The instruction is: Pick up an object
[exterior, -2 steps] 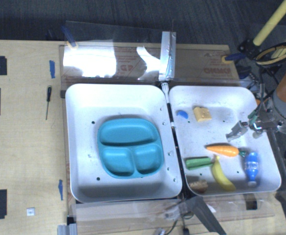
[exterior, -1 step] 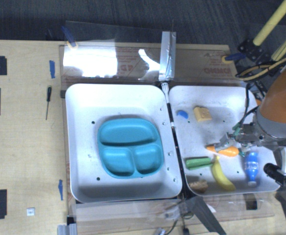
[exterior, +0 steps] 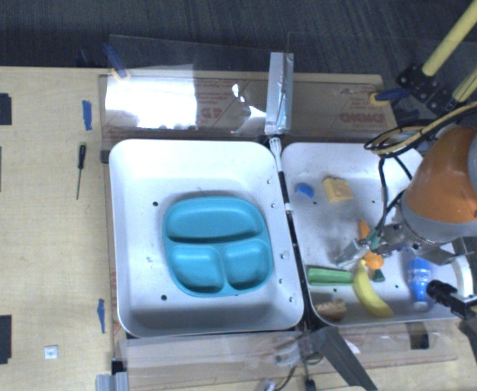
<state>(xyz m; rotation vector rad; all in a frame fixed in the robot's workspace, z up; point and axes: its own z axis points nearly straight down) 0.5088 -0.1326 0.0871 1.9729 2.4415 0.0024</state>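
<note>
Camera view: arm is down in the right bin, gripper low over an orange piece just above the banana. Grasp step, judging by pose. Can't tell finger state. Next: confirm grip, then lift straight up clear of the green stick.

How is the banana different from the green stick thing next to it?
The banana is yellow; the green stick is green. The banana is curved, while the green stick is straight. The banana runs slantwise toward the bin's front edge, while the green stick lies across, level with that edge. The banana also looks thicker. Both lie near the front of the right bin, their ends close together, just below the gripper.
</note>
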